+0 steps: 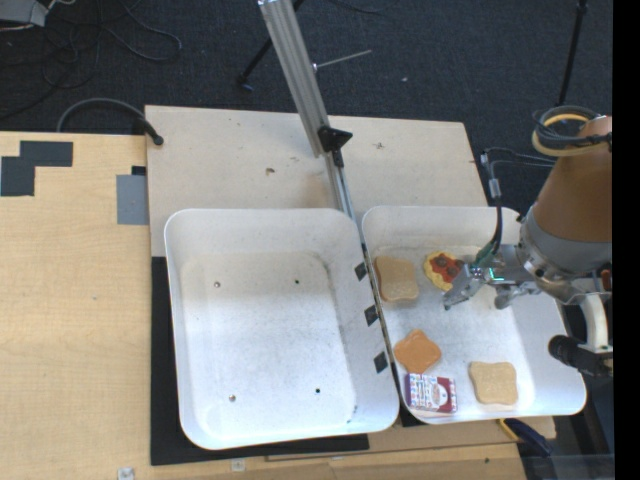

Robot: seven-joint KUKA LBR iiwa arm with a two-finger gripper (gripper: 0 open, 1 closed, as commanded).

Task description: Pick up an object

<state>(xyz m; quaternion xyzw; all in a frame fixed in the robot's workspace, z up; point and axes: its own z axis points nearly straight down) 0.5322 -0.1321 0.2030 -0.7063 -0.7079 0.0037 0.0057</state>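
The right bin [455, 218] holds several toy foods. A tan bread slice [397, 279] lies at its left, and a red and yellow piece [443, 268] sits just right of it. An orange-brown piece [417, 351] rests lower down, a red and white carton [431, 392] lies at the front, and another tan slice [494, 382] is at the front right. My gripper [478, 288] hangs low over the bin's middle, just right of the red and yellow piece. Its fingers look spread apart, with nothing between them.
The left bin [200, 238] lies beside the right one, with black clips [372, 314] along their shared edge. A slanted aluminium bar [300, 78] rises behind the bins. The arm's orange band [578, 193] stands over the right bin's right side.
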